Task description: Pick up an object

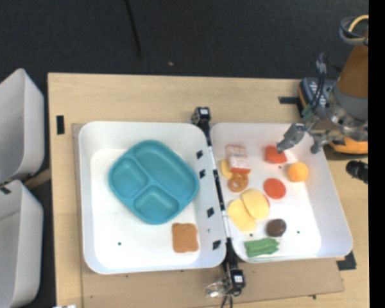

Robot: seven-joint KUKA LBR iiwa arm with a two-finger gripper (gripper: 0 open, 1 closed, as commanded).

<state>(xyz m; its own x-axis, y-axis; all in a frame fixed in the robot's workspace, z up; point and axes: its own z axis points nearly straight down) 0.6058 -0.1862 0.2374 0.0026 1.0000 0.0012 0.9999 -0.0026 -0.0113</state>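
Note:
My gripper (300,145) hangs over the far right part of the right bin (327,236), open, with bare bin floor between its fingers. The left finger's tip (283,145) is right at a small red piece (273,154); I cannot tell whether it touches. An orange ball (298,171) lies just below the gripper. Further forward are a red disc (274,188), a red-and-white carton (237,158), a brown ring (237,182), two yellow pieces (249,209), a dark brown lump (276,227) and a green item (261,247).
The left bin (96,249) holds a blue divided plate (154,179) and a slice of toast (185,237). A divider with black clips (213,185) runs between the bins. The arm's orange band (354,76) rises at the right edge.

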